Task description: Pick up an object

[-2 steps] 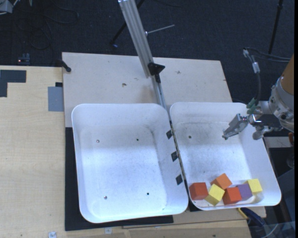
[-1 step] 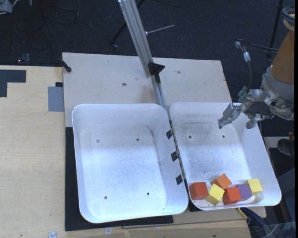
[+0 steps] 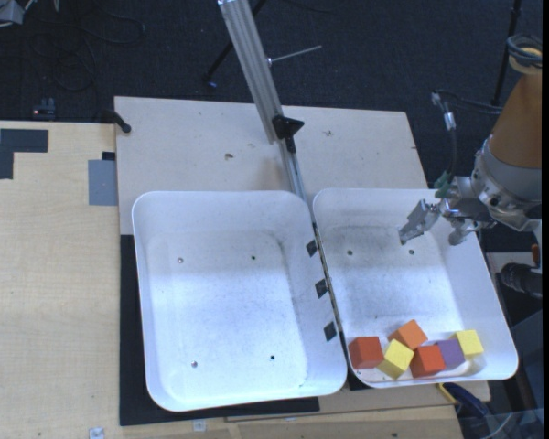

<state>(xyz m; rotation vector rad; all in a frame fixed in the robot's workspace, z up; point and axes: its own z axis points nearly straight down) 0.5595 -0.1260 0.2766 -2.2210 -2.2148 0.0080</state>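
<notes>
Left to right across the bench: a shallow white left bin; beside it, touching along the divide, the right bin, with a huddle of blocks in its near corner — red block, yellow block, orange block, a second red-orange block, purple block, small yellow block. Above the right bin's far right side, well apart from the blocks, gripper with fingers spread, grasping nothing.

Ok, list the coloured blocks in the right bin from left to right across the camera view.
Red-brown cube → yellow cube lying lower in the cluster → orange cube → red-orange cube → purple cube → yellow cube by the right-hand wall.
</notes>
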